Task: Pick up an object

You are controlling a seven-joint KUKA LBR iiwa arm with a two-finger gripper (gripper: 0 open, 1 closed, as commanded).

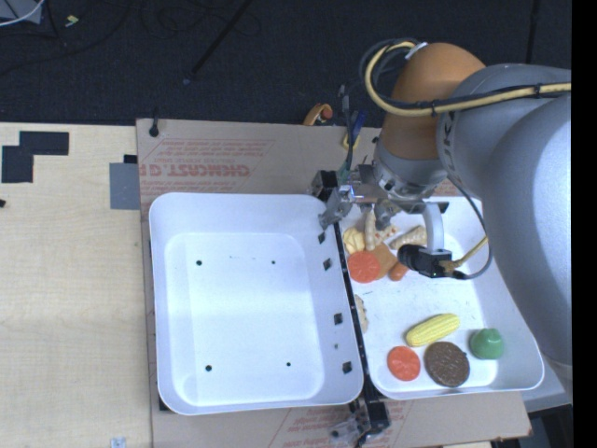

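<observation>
1 fixed camera above bench, angled down on both bins (159,250).

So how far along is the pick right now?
Done: the arm has reached into the right bin, and the gripper is low over the pile of toy food at its top left. In hand: nothing visibly lifted. Left: grasp and raise one item; the corn cob, brown disc and green piece lie untouched.

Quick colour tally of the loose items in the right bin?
Red/orange: 2, a disc under the hand and a disc near the front.
Yellow: 2, the corn cob and a piece by the divider.
Brown: 1, the round cookie-like disc.
Green: 1.
Total: 6 clearly visible; the hand may hide more.
</observation>
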